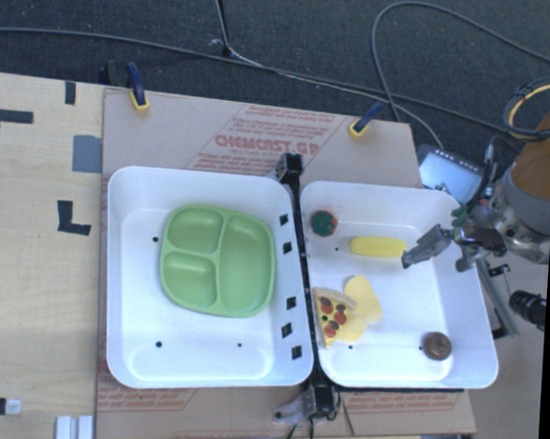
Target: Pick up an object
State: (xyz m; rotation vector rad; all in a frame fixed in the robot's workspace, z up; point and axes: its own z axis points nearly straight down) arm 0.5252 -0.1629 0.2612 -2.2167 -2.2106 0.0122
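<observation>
Yellow corn cob (378,246) mid-bin, just beside open gripper (444,254).

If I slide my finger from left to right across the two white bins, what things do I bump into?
Green divided plate → green ball → yellow corn-like piece → brown round thing → gripper.

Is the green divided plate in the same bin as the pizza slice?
No. The green plate lies in the left bin; the pizza slice in the right bin.
</observation>
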